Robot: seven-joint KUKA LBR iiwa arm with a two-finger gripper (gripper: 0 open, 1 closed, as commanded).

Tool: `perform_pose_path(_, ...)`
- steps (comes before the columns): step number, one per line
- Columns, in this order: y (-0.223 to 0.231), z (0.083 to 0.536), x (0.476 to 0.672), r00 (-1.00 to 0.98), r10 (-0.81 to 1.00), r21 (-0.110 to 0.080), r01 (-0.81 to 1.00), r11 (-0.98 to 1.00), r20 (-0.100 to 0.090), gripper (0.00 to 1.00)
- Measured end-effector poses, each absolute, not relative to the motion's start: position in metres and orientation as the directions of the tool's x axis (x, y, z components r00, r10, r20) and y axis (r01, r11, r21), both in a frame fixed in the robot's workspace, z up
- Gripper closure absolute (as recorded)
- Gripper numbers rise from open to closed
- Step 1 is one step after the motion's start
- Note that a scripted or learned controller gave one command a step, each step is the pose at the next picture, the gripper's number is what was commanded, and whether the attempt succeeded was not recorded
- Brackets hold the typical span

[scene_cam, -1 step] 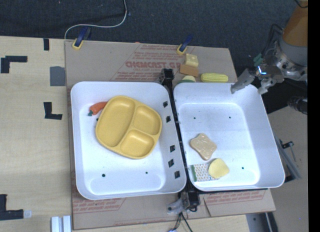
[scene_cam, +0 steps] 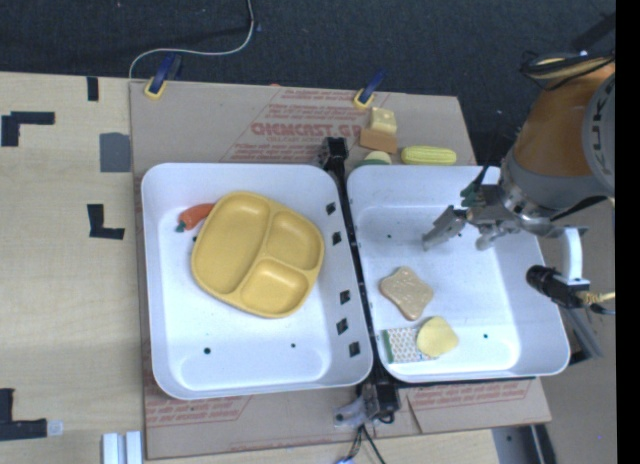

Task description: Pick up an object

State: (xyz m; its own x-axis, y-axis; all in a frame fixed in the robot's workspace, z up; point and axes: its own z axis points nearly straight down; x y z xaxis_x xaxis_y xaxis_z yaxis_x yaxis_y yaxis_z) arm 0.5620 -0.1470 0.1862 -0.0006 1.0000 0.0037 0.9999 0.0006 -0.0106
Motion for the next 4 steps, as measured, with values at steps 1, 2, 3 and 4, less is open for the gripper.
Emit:
perform_pose_path(1,-0.12,0.142,0.553,-0.002,1.0,-0.006,1.0,0.002,0.002,0.0)
perform_pose_path(2,-0.102,0.082,0.539,-0.001,1.0,0.001,1.0,0.001,-0.002,0.0)
perform_pose_path(3,-0.105,0.086,0.519,-0.001,1.0,0.005,1.0,0.001,-0.002,0.0)
perform_pose_path(4,-0.115,0.086,0.504,-0.001,1.0,0.005,1.0,0.001,-0.001,0.0)
